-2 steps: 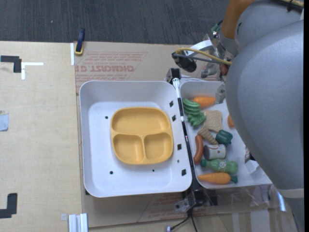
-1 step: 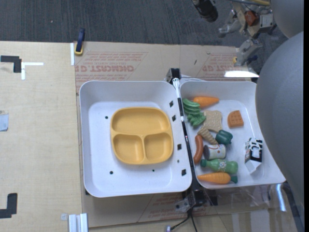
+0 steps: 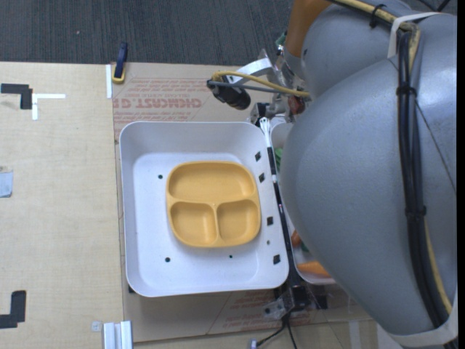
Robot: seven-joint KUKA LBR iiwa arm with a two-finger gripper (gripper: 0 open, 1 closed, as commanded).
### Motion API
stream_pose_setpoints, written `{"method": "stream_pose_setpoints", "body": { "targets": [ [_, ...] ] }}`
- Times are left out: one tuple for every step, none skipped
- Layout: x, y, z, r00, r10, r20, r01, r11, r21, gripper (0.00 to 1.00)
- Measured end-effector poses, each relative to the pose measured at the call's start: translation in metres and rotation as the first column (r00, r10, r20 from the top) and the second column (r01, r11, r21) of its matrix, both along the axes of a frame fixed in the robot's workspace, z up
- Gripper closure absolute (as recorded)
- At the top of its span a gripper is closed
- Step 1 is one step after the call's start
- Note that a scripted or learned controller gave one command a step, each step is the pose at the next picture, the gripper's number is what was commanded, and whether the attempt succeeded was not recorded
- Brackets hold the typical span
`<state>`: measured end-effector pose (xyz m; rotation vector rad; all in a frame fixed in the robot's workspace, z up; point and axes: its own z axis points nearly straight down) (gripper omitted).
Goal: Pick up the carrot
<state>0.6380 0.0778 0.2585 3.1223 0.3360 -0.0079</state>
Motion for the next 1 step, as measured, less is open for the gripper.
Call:
{"method": "stream_pose_setpoints", "body": {
  "targets": [
    [0.0122,0.056,0.093,0.999,0.043,0.005,-0.043,0.999,0.0,0.0]
  ]
}}
